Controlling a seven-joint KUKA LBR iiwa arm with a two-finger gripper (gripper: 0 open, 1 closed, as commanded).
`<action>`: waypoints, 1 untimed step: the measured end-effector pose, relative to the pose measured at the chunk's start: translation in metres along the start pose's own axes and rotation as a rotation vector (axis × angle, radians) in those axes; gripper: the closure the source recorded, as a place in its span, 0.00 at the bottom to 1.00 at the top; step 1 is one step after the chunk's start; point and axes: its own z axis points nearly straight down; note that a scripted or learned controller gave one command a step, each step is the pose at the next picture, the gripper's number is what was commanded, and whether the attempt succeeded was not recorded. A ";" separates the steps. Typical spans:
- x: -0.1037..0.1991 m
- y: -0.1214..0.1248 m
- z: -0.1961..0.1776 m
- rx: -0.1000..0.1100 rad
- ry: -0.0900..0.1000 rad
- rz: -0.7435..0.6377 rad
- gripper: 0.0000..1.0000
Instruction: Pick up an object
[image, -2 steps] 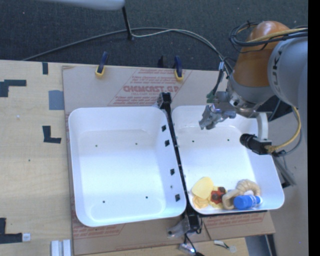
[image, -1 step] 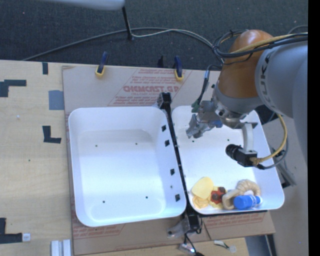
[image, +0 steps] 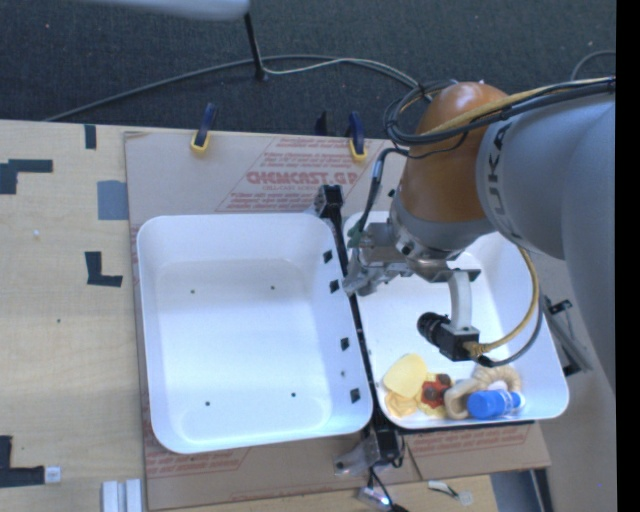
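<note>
So the arm (image: 520, 150) comes in from the upper right of the frame, big grey body with the orange band sitting above the wrist, and it hangs over the right bin (image: 540, 330). The tool (image: 375, 272) is at the upper left part of that bin, right up against the divider where the two bins meet. Can't tell how it's set from this angle, the wrist hides it.

The stuff to pick is all bunched in the lower corner of the right bin: a yellow piece (image: 404, 378) on the left, a small red and dark thing (image: 435, 390) touching it, then a beige ring-ish object (image: 497, 378) with a blue cap or bottle (image: 487, 404) lying against it. It's a bit too small to name them properly. A black cylinder (image: 445, 334) on the arm's cabling hangs just above that pile.

The left bin (image: 240, 330) takes up the middle of the frame. Both sit on a cardboard sheet (image: 280, 180) on the desk (image: 60, 300), with two clamps (image: 204, 130) at the sheet's top edge.
</note>
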 end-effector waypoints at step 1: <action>0.054 -0.022 0.002 0.000 0.000 -0.001 1.00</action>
